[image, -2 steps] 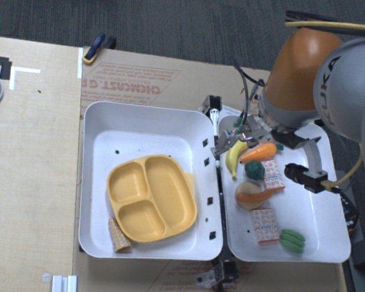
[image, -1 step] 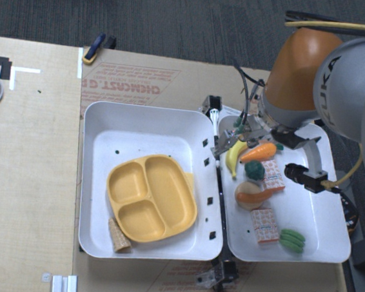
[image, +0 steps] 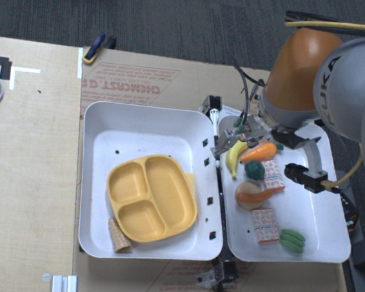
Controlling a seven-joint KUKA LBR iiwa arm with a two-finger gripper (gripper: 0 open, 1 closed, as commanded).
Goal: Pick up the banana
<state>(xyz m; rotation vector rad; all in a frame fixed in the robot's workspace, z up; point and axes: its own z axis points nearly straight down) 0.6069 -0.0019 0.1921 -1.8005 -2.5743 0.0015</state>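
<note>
Two white bins sit side by side on the bench; the banana lies in the right bin, against its left wall at roughly the 10 o'clock part of that bin. It runs nearly lengthwise from 1 o'clock to 7 o'clock. A carrot lies at its 3 o'clock, close or touching, with a green piece just below.

Gripper hangs at the banana's upper end, under the orange band. Jaw state: cannot tell, as the wrist and cabling hide it.

Handling judgement: the banana appears to be a light, rigid toy with a smooth, likely slippery skin. Recommended hold is across the narrow width at mid-body, where the curve is fullest. Risk: the bin wall and the carrot crowd both sides, leaving little finger clearance.

The left bin holds a yellow divided plate.
</note>
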